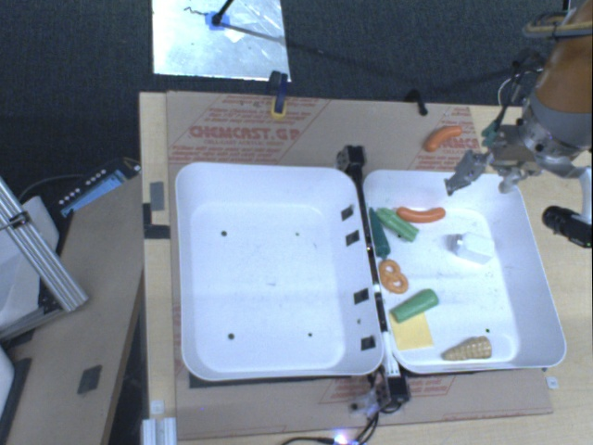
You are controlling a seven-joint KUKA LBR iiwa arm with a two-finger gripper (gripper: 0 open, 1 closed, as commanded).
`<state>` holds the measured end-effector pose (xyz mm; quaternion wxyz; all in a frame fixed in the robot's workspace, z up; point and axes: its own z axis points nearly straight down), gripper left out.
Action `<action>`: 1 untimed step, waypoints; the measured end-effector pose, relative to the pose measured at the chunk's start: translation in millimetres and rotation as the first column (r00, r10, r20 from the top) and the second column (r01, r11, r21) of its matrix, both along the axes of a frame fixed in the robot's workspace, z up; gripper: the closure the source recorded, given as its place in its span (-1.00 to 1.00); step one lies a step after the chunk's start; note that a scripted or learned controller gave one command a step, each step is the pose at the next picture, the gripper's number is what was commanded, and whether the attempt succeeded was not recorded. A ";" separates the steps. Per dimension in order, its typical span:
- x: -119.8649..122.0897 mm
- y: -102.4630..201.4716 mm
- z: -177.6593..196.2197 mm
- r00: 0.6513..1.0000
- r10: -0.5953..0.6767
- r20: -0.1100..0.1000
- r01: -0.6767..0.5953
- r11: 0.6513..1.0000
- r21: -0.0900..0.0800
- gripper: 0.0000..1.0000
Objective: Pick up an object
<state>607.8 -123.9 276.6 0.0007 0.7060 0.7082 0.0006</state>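
My gripper (484,180) hangs over the back edge of the right bin (533,276), its two fingers spread open with nothing between them. In the bin below and to its left lies an orange sausage (421,215), beside a green piece (397,224) and a dark green stick (379,235). A small white block (470,247) sits nearest beneath the gripper. Toward the front lie an orange pretzel (393,275), a green cylinder (413,304), a yellow square (413,333) and a tan cone (467,349).
A second orange sausage (443,138) rests on the cardboard behind the right bin, left of the gripper. The left bin (269,179) adjoins along a black hinge strip (368,248). A blue-and-yellow clamp (278,94) holds the cardboard's back edge.
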 end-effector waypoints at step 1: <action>0.9 0.3 11.3 1.000 0.003 0.004 -0.003 1.000 0.000 1.00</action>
